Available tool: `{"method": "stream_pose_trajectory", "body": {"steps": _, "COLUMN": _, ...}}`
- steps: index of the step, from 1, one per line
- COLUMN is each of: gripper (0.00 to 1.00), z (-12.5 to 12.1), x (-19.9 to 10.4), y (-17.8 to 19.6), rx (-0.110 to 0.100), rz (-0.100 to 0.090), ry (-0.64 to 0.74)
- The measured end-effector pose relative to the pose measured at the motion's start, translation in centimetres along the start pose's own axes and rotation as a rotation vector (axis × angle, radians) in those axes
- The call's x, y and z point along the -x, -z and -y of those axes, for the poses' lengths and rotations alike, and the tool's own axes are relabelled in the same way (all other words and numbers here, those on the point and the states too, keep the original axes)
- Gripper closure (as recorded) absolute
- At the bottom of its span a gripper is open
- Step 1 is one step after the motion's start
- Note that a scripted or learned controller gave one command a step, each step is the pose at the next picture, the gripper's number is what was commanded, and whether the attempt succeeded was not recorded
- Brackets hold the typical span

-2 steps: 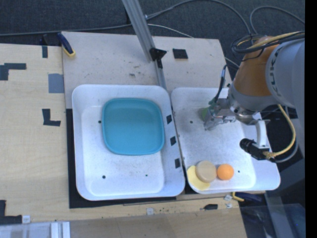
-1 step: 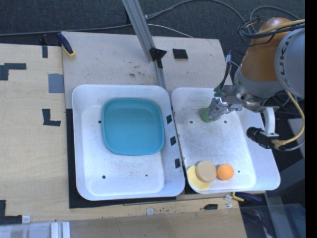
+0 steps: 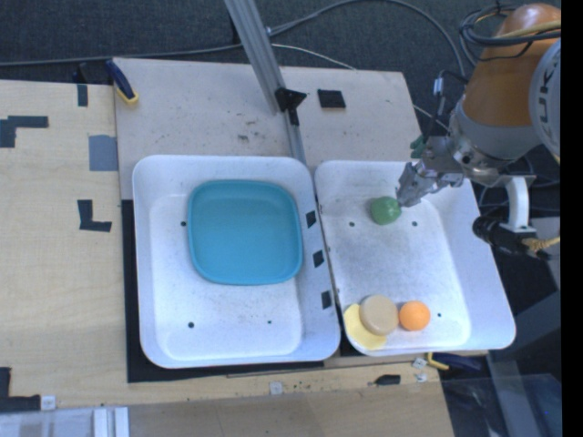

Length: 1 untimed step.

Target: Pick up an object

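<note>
Two white bins are seen, the left bin (image 3: 155, 244) and the right bin (image 3: 455, 271), both speckled with dark flecks. A plain turquoise plate (image 3: 244, 231) is shown in the left one. In the right, a green ball (image 3: 384, 210) is seen at twelve o'clock; at six o'clock an orange ball (image 3: 414, 316), a beige disc (image 3: 378, 314) and a yellow piece (image 3: 357, 333) are shown. The arm (image 3: 510, 71) is coloured orange and grey.

Robot arm (image 3: 510, 80) with a rounded orange band above a grey wrist section, looped black cables on top, dark lettering at the edge, and a small grey metal gripper (image 3: 410, 192).
</note>
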<state>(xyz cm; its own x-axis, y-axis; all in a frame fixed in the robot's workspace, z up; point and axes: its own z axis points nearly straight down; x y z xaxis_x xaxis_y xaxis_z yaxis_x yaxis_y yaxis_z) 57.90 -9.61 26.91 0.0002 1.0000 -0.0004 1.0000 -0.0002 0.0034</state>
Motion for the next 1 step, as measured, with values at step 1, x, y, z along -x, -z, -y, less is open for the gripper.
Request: {"method": "stream_pose_trajectory", "body": {"steps": 1, "gripper": 1.0, "z": -0.67, "x": -4.23, "y": -0.45, "rx": -0.004, "rz": -0.001, "ry": 0.003}}
